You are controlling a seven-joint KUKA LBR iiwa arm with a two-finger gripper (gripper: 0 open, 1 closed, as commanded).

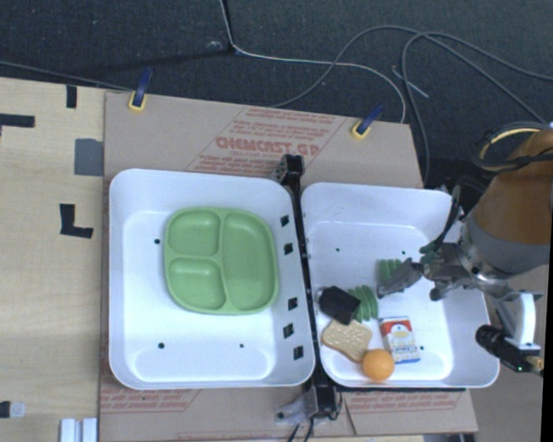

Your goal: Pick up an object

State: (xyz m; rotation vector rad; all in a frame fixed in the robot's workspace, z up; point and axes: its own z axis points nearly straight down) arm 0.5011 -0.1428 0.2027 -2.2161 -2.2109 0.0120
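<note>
Claw [413,278]: hovering at green item [388,268]; finger spacing unclear, cannot tell.
Risk: the crowded black block [339,304] and cracker [347,338] may spoil the grasp.

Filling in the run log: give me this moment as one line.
claw over right bin | nothing seen held | orange, cracker, small box in near corner | green tray in left bin

Lighting: even, moderately bright, overhead. Shadows: soft, faint inside the white bins [123,281]. Focus: slightly soft throughout; no strong glare.
</note>
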